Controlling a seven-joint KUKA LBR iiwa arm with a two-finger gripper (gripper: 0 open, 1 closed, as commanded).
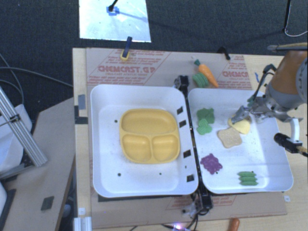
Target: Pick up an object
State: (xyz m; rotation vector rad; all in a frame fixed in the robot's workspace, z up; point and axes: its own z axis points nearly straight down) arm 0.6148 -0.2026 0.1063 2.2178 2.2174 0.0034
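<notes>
nearest to us, in the right bin [284,177], we see a small green bean pod piece [247,177] near the front wall and a purple grape cluster [211,163] a little further in, toward the left wall. beyond those lies a tan slice of toast [229,137], and just behind it, touching or nearly so, a pale yellow piece [242,126] — we cannot tell what food it is. a green leafy piece [205,120] sits well to the left of the toast, close to the divide between the bins.

the end effector [239,116] hangs at the yellow piece's upper left edge, its grey fingers reaching down from the right; whether they are parted or closed, we cannot tell, and we see nothing clearly caught between them. the grey arm [288,88] with its orange band rises behind it at the right edge.

in the left bin [103,177] rests a yellow divided plate [149,134], three compartments, roughly central.

farther back, on the counter [159,64] beyond the bins, a toy carrot [207,74] lies beside a green piece [199,80], and a blue-and-yellow clamp [126,48] sits at the far edge.
</notes>
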